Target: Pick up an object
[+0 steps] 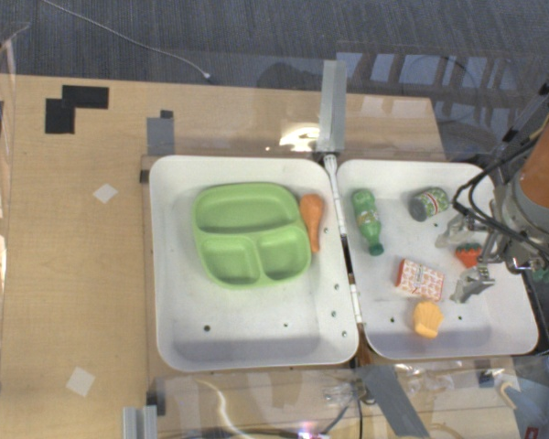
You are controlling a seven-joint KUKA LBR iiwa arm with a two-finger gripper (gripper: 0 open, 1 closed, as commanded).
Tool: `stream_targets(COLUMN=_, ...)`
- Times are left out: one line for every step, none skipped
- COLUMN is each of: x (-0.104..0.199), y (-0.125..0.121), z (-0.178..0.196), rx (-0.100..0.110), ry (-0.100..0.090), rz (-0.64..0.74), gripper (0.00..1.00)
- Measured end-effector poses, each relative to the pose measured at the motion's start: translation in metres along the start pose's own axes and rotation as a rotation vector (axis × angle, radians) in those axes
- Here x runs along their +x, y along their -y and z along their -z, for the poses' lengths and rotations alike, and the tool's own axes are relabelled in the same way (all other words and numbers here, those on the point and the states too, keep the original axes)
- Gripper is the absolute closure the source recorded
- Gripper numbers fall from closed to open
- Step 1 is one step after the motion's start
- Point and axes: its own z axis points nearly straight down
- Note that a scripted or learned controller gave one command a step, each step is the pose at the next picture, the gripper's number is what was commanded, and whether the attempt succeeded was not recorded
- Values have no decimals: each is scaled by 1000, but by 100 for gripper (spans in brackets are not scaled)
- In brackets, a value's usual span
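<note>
A pale wooden bench top (64,273) fills the left and middle of the frame, with black tape patches (73,106) at upper left. Along the top runs dark grey ribbed flooring (256,16), crossed by a thin pale cable (119,37).

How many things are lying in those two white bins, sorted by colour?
Green: 3 (the green plastic divided tray, the green plastic bottle, the small green-labelled can)
Orange: 1 (the orange toy carrot)
Yellow: 1 (the small yellow block-shaped toy)
Red and white: 1 (the red-and-white patterned flat packet)
Total: 6
A small red piece near the gripper is too unclear to count.
</note>
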Motion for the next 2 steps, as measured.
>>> stream_targets(x=6, y=-20, z=-118, rx=0, ry=4, rz=147, gripper=0)
stream_targets(x=3, y=-21, z=-107, rx=3, ry=11, rz=154, gripper=100)
